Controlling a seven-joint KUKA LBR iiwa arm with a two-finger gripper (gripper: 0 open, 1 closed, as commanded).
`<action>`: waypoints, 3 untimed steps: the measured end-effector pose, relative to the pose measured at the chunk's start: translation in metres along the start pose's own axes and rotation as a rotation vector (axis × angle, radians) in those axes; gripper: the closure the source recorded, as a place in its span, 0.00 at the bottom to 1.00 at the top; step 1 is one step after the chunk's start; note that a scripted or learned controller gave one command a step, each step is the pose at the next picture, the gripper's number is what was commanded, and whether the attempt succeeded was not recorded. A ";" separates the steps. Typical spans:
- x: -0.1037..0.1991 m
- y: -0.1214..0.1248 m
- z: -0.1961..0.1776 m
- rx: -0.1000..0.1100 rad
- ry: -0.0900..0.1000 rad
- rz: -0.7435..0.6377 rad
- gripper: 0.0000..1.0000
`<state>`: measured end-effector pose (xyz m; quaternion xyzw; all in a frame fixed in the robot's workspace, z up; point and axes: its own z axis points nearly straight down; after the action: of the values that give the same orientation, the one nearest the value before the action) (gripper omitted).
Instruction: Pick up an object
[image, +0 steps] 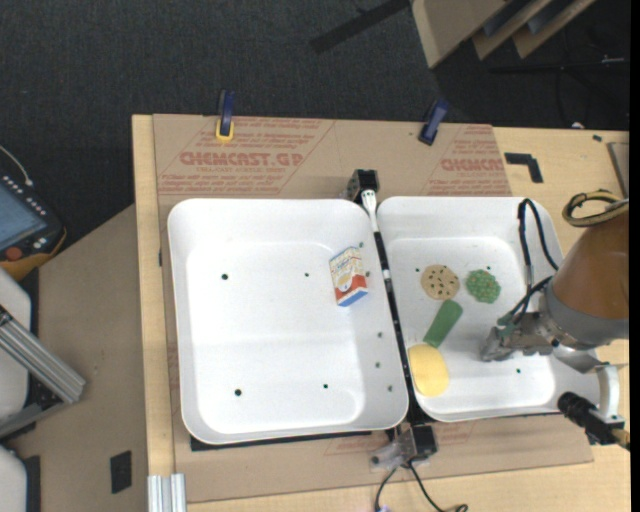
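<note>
My gripper (498, 341) reaches into the right bin (470, 222) from the right, its tip low over the bin floor to the right of a green cylinder (442, 323). Just above the gripper lies a green bumpy ball (484, 286), and left of that a round tan cookie (438, 281). A yellow lemon-like object (430, 370) rests at the bin's front left corner. In the left bin (260, 400) a small white, blue and red carton (349, 275) leans near the right wall. I see nothing between the fingers.
The two bins sit on a cardboard sheet (300, 145) held by blue clamps (225, 105) at the back. A black cable (528, 235) loops over the right bin's far side. The arm's orange band (600, 275) stands over the bin's right edge.
</note>
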<state>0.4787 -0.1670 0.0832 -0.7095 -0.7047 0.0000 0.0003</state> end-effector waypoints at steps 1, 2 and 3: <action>0.078 0.031 -0.001 -0.004 0.001 -0.015 1.00; 0.073 0.030 -0.012 -0.004 -0.002 -0.007 1.00; 0.137 0.092 -0.161 -0.022 0.001 -0.017 1.00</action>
<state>0.5715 -0.0306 0.2440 -0.7033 -0.7108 -0.0080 -0.0071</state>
